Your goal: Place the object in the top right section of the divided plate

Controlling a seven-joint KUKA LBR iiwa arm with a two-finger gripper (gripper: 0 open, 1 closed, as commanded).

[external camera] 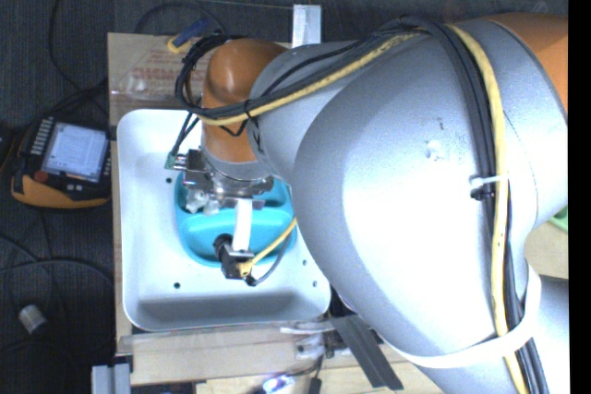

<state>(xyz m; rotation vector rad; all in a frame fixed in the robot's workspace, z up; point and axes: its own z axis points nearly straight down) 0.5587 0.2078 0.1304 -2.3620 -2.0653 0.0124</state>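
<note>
A light blue divided plate (pixel 199 235) lies in the left white bin (pixel 148 291). The arm's wrist and gripper (pixel 222 194) hang straight over the plate and cover most of it, including its upper part. Only the plate's left and lower rim show around the gripper body. The orange band (pixel 235 74) of the wrist sits just above. A yellow and black cable loop (pixel 245 268) dangles over the plate's lower edge. No loose object is visible on the plate or in the bin.
The big grey arm body (pixel 425 180) hides the right bin and most of the bench. A handheld control pendant (pixel 65 157) lies on the floor to the left. A wooden board edge (pixel 138 60) shows behind the bin.
</note>
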